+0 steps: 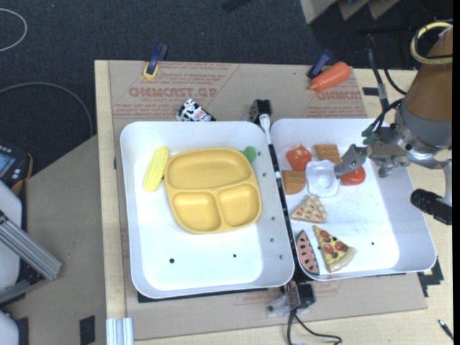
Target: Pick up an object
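My arm reached in from the right over the right bin [402, 214], and my gripper [351, 162] hung low above its upper middle, just beside a red round piece [354, 177] that lay partly under my fingers. From this slant I could not tell how far my fingers stood apart, nor whether anything was caught between them. Just to the left of my gripper sat a clear plastic cup [321, 177]. Near it lay a red tomato-like piece [298, 156], a cracker-like square [326, 152] and a brown toast piece [293, 182]. Lower in the same bin lay a waffle wedge [310, 210], a pizza slice [334, 249] and a watermelon slice [305, 251] against the bin's left wall. In the left bin [201, 272] a yellow divided plate [212, 189] rested in the middle, with a corn cob [155, 168] beside its left edge and a small green piece [249, 153] at its upper right corner.
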You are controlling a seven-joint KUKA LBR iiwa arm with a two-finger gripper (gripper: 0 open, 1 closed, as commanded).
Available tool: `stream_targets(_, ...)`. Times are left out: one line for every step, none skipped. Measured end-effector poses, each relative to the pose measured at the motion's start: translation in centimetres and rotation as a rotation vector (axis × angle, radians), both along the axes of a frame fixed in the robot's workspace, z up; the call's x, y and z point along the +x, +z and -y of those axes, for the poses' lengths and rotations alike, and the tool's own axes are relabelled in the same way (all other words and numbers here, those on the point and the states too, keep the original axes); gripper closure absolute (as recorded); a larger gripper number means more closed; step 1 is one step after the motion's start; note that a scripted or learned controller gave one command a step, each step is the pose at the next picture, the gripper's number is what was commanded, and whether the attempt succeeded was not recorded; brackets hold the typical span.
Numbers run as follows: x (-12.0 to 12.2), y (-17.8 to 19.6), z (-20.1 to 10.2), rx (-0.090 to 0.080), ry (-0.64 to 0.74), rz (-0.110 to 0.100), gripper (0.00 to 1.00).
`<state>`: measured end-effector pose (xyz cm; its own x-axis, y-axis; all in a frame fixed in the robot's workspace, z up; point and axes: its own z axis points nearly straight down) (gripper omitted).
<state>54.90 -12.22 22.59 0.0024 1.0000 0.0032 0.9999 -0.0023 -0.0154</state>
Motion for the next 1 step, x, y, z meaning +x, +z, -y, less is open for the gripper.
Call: stream_targets(0.27,0.69,-0.01,-0.002,0.002,0.014,0.00)
